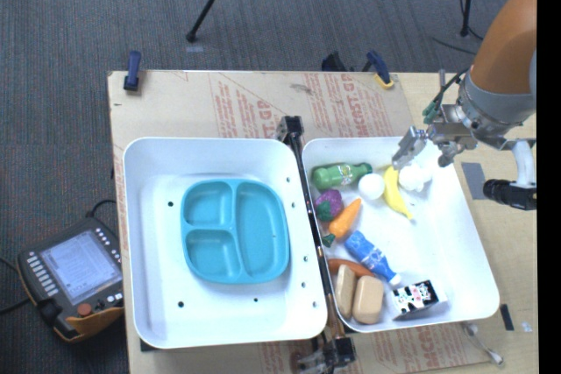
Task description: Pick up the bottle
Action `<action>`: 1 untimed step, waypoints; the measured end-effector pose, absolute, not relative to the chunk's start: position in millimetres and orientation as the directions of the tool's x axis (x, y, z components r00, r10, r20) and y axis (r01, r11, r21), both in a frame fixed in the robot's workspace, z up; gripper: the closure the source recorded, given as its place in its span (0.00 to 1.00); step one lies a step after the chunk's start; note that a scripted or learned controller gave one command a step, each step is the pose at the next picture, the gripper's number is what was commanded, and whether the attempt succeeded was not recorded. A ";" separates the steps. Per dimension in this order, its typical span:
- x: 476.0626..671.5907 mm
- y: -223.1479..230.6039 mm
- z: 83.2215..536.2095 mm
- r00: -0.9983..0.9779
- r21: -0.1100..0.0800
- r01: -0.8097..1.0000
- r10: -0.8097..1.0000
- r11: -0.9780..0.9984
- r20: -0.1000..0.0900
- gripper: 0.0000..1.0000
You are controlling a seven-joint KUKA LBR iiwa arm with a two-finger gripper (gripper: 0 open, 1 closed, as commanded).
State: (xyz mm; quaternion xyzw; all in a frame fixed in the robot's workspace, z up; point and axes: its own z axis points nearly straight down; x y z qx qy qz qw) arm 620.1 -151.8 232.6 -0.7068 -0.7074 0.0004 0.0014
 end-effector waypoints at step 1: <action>584.5 -151.5 87.1 0.240 -0.005 0.971 0.971 -0.240 0.001 0.00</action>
